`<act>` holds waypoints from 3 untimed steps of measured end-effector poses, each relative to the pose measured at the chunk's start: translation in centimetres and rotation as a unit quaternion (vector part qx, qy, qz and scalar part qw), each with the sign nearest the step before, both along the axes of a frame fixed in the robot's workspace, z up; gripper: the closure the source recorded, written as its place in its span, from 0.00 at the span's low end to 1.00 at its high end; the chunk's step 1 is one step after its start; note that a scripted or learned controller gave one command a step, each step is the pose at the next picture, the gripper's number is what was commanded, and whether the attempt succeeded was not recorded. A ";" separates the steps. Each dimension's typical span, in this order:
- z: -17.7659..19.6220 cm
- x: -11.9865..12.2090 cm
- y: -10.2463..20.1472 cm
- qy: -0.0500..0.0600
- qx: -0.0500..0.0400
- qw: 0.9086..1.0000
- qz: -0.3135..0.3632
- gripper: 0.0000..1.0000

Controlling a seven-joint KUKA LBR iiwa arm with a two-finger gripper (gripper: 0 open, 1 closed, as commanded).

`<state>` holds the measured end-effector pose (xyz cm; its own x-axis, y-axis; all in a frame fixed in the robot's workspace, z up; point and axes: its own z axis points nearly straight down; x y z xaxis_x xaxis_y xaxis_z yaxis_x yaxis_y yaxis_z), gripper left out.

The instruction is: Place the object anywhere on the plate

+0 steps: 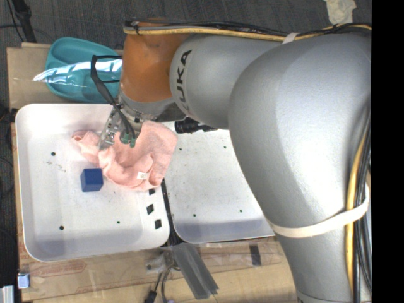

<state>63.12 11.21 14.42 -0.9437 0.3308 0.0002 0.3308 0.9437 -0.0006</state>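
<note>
The gripper (117, 133) hangs over the left bin (38, 232), its tips down on the crumpled pink cloth (136, 160); whether it grips the cloth I cannot tell; a blue block (91, 180) sits just left of the cloth, apart from the gripper.

One fixed camera watches me from above, tilted down at the counter (95, 273) and taking in both white bins: the left bin (38, 188) whole, the right bin (208, 194) partly behind my arm (297, 118), which looms close to the lens.
</note>
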 end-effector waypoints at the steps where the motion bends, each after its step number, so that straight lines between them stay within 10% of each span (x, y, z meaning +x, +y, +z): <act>1: -2.9 -7.4 7.7 0.001 0.000 0.998 -0.058 1.00; 2: 3.6 -7.1 2.3 -0.001 0.000 0.999 0.047 1.00; 3: 1.6 -3.2 0.4 0.001 0.000 1.000 -0.025 1.00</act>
